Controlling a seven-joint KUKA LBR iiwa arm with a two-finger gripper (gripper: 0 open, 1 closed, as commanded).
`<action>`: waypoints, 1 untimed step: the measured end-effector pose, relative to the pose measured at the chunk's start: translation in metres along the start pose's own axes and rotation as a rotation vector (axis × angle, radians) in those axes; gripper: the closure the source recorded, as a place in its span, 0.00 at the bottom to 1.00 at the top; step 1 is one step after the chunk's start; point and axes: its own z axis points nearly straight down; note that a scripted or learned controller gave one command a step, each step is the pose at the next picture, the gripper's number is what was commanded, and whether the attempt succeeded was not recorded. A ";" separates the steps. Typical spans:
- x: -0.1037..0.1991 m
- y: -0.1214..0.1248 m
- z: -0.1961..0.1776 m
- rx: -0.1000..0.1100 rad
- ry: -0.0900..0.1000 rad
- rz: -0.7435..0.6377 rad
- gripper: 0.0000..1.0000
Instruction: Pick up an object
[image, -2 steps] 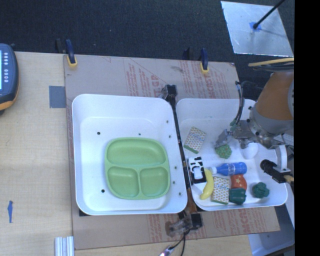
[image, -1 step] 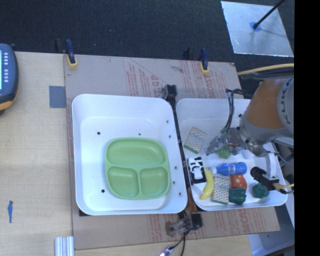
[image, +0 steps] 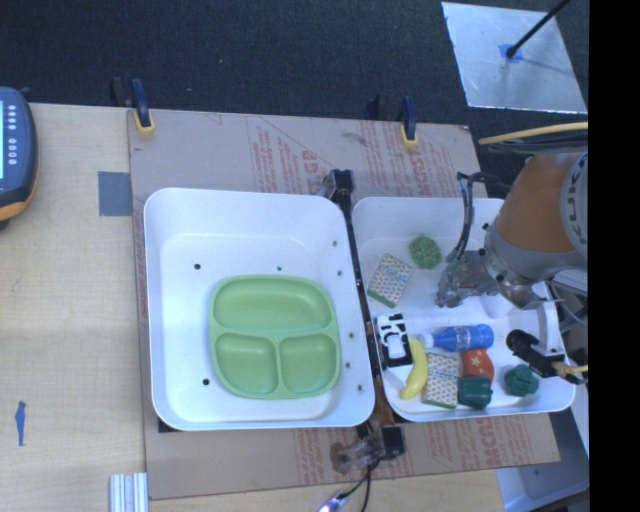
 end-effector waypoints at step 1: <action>0.000 0.000 0.000 0.000 -0.001 -0.001 0.00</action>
